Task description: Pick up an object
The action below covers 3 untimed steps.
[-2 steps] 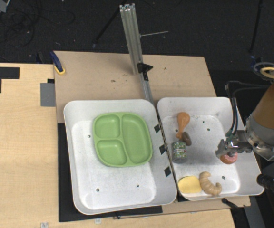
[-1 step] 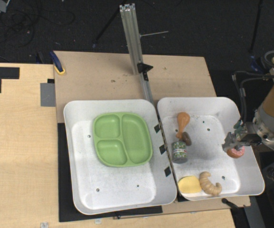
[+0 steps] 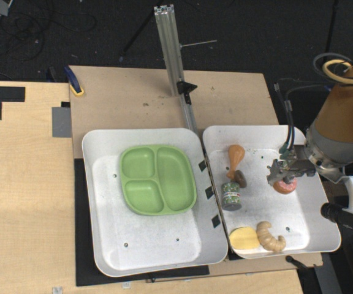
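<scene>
Gripper [image 3: 282,175] low in right bin [image 3: 305,241], directly over red round object [image 3: 285,186] near right wall. Jaws' state: cannot tell. Advice: centre on object, descend squarely, close firmly, lift straight.

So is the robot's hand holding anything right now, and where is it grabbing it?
It cannot be told. The gripper is low in the right bin, right over a small red object, but the view doesn't show whether that object is actually gripped.

Red object [image 3: 285,186] half hidden under gripper [image 3: 280,175]
</scene>
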Available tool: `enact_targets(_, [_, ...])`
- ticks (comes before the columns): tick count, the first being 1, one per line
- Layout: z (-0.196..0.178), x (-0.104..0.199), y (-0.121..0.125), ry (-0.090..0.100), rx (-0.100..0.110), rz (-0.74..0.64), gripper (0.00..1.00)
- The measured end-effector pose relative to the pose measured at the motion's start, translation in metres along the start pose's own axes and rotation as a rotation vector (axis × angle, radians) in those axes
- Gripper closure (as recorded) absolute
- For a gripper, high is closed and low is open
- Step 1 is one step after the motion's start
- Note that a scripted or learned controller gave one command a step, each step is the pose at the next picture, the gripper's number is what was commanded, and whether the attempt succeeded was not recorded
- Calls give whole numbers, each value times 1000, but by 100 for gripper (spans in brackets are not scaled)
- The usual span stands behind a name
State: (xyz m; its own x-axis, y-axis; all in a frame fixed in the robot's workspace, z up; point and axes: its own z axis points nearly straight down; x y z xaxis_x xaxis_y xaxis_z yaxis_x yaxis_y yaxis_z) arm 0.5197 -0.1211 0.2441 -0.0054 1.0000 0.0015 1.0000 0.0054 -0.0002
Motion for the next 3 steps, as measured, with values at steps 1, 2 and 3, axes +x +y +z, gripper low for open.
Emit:
enact_targets(1, [1,38,20,-1,1,3,100])
enact_targets(2, [15,86,38,-1,2,2,100])
enact_targets(3, [13,143,51,0,2,0,100])
